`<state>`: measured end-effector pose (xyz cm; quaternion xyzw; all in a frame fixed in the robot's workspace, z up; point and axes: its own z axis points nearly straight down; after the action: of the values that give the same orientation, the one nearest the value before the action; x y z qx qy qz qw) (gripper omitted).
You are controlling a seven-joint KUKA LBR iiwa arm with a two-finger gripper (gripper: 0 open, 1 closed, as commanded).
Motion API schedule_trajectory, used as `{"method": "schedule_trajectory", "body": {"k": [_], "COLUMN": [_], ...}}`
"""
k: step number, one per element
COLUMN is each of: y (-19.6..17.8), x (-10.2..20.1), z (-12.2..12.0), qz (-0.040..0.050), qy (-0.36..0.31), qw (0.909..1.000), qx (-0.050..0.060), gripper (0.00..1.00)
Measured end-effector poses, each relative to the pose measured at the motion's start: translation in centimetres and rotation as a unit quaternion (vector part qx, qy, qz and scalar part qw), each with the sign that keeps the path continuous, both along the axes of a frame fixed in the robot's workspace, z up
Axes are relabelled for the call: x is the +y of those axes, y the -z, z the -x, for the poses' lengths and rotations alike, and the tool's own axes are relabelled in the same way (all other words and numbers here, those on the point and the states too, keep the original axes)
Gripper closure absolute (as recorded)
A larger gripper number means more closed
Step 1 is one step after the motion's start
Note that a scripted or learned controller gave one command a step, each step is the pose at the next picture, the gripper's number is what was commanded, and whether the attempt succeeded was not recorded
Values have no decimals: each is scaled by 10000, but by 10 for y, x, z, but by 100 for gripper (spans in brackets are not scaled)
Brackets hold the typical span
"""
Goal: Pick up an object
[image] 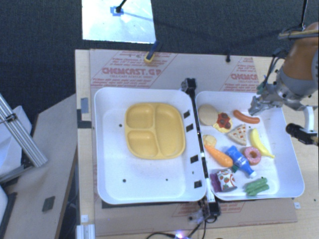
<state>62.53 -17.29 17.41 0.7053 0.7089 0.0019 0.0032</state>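
Note:
The right bin (289,156) holds several toy foods: a tan bun (208,115), a red sausage (246,117), two pizza slices (239,133), a yellow banana (260,143), an orange carrot (218,155), a blue bottle (240,161), a pink donut (252,155), a purple packet (225,179) and green beans (256,186). My gripper (259,103) hangs at the bin's far right corner, just above and right of the sausage. Nothing hangs visibly beneath it.
The left bin (114,173) carries a yellow divided plate (153,130). A black hinged divider (197,138) runs between the bins. A black arm part (300,132) juts over the right bin's right rim. A metal frame (22,138) stands at far left.

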Motion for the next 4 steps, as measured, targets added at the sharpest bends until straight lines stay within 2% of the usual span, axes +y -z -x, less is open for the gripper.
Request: {"method": "schedule_trajectory", "body": {"k": [1, 4], "y": [-54, -42], "x": [0, 170], "z": [-2, 4], "qz": [0, -19], "qy": [-3, -26], "qw": [10000, 10000], "qx": [-1, 31], "gripper": [100, 100]}}
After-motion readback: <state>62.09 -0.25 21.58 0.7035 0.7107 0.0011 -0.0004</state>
